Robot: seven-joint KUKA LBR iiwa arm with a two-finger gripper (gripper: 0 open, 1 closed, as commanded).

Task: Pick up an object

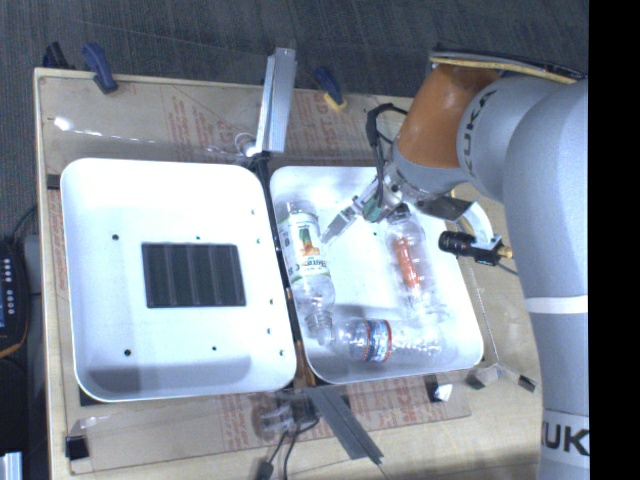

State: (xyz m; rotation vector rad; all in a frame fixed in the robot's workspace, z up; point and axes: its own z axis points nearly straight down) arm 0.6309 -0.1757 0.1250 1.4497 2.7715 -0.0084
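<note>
Three clear plastic bottles lie in the right bin. One with a white and green label lies along the left wall. One with an orange label lies toward the right. One with a blue and red label lies across the near end. My gripper hangs over the far part of this bin, between the tops of the green-label and orange-label bottles, pointing down-left. Nothing shows held in it.
The left bin has a dark slotted panel in its floor. A metal bar rises at the far end of the wall between the bins. Blue clamps grip the far bench edge. The grey arm covers the right side.
</note>
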